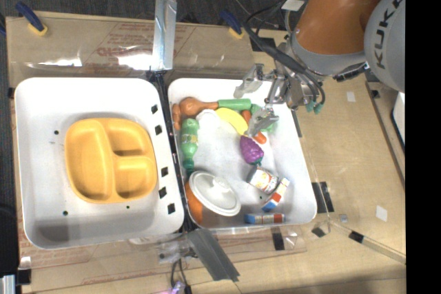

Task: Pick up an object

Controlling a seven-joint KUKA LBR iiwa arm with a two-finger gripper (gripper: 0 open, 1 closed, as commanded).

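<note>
The right bin [303, 179] holds several small objects. A purple eggplant toy [251, 150] lies near its middle, with a yellow piece [234, 122] and a green piece [234, 105] behind it. An orange-brown toy [189, 107] sits at the back left and a green bottle [187, 144] along the left wall. My gripper [256, 105] hangs over the bin's back right corner, just above the green and yellow pieces. Its two metal fingers stand apart, open, and I see nothing held between them.
A white lid [215, 193] rests on an orange bowl [195, 208] at the bin's front. A small labelled can [265, 180] and a marker [265, 218] lie front right. The left bin [34, 107] holds a yellow divided tray [110, 158].
</note>
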